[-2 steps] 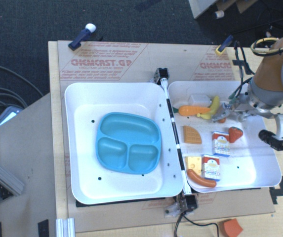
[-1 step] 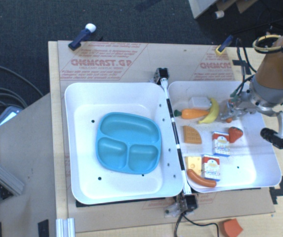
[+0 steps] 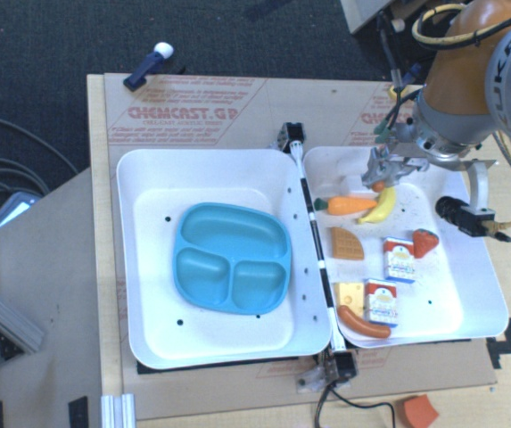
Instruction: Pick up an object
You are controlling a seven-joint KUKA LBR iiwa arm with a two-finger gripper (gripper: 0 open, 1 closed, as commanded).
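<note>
End effector (image 3: pixel 382 171) upper right of frame, directly above banana (image 3: pixel 379 207) and carrot (image 3: pixel 350 205); finger state cannot be told.

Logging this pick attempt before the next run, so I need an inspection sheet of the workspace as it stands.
Surface: bench bears the left bin and the right bin.
Job's things: in the right bin, carrot, banana, waffle, two juice cartons, strawberry, cheese, sausage.
Clutter: blue divided plate in the left bin; blue-and-white tool at the bench's far edge.
Grippers: gripper low above the banana; finger state unclear.
Cables: yellow loop on the arm; cords on the floor.
Surroundings: dark carpet.
</note>
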